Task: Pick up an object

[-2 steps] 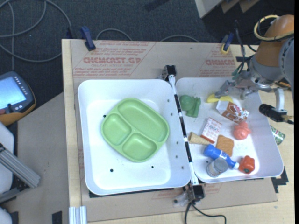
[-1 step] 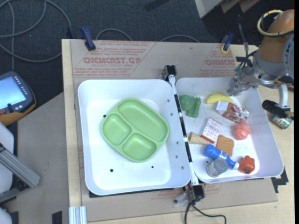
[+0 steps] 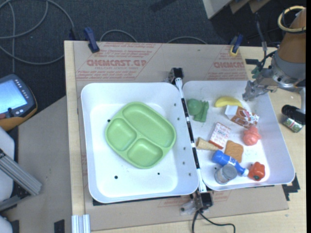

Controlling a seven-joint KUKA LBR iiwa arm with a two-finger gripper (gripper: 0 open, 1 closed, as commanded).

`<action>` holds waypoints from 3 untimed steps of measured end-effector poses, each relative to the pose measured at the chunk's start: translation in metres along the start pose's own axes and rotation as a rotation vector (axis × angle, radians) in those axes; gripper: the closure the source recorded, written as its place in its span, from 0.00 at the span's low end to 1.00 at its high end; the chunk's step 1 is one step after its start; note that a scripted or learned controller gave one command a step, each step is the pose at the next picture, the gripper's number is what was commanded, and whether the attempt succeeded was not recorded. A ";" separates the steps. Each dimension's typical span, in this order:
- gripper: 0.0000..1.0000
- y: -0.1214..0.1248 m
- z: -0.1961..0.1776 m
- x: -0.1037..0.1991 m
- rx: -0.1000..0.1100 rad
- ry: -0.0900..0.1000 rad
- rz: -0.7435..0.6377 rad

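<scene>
Two white bins (image 3: 97,178): one green tray (image 3: 141,135), nine small items.

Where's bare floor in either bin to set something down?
Left bin: bare white floor all around the green tray, widest along the near edge. Right bin: crowded through the middle; small bare patches near the far-left corner beyond the green toy and right of the pink ball.

The bench (image 3: 121,62) bears two white bins (image 3: 97,178), apparently touching.
</scene>
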State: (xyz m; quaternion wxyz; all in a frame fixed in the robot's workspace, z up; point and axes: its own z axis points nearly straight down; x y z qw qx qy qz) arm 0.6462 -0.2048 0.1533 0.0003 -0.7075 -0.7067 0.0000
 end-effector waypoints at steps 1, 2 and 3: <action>1.00 -0.058 0.000 -0.009 0.005 0.001 0.001; 1.00 -0.079 0.010 0.004 0.004 0.001 0.000; 1.00 -0.068 0.039 -0.015 0.000 0.001 -0.001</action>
